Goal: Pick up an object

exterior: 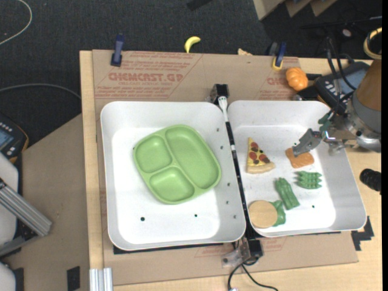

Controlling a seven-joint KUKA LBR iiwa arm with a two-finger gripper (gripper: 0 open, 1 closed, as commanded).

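- The gripper [307, 142] is seen low over the right bin [345, 214], just above an orange-brown piece [300, 160]; whether it is open or closed cannot be told.
- No object is seen held between its parts.
- A miss could be caused by the flat piece lying low against the bin floor, leaving little to be caught.
- The pizza slice [258, 156] to the left and the green piece [308, 180] just nearer could be nudged if the descent is off-centre.
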